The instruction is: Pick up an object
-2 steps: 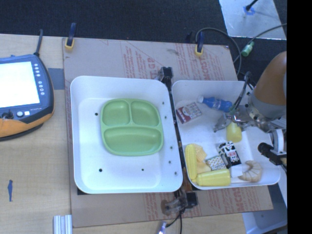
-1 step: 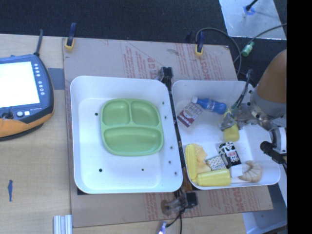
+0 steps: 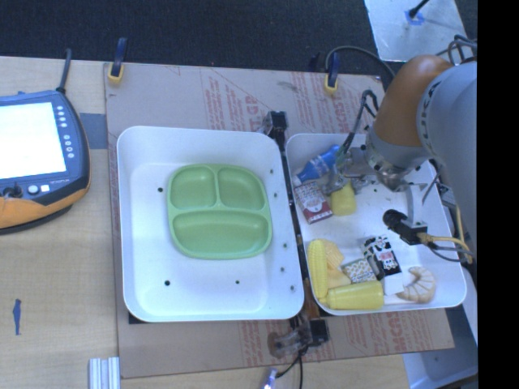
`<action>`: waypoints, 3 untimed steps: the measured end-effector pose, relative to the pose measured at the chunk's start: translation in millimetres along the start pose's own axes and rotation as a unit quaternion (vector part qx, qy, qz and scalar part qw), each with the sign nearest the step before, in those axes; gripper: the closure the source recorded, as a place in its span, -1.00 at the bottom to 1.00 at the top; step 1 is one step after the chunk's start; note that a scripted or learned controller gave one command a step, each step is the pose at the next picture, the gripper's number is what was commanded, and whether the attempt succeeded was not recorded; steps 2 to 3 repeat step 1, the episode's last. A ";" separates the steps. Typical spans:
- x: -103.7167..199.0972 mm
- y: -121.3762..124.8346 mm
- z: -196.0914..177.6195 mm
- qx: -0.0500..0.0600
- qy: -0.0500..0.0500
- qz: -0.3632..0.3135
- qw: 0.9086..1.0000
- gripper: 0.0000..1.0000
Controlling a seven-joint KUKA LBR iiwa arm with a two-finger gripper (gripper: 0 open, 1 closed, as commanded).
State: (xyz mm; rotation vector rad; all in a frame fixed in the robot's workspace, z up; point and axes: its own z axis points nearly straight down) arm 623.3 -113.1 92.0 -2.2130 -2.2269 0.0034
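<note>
My fingers [image 3: 350, 177] low in right bin [image 3: 454, 298], just above yellow block [image 3: 344, 201]; can't tell if apart or together. Block beside red card [image 3: 315, 203]. Nothing lifted; grasp, lift remain.

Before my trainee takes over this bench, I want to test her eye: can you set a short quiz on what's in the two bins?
1. True or false: the green plate lies in the left bin.
2. Which thing lies nearest the hand? A) croissant B) yellow block C) corn
3. Fill in: the plate has ___ compartments.

Key: 1 true; 2 B; 3 three
</note>
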 end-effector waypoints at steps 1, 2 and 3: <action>63.5 -57.6 -100.5 -0.001 0.000 0.001 1.000 1.00; 63.5 -57.6 -100.5 -0.001 0.000 0.001 1.000 1.00; 63.5 -57.6 -100.5 -0.001 0.000 0.001 1.000 1.00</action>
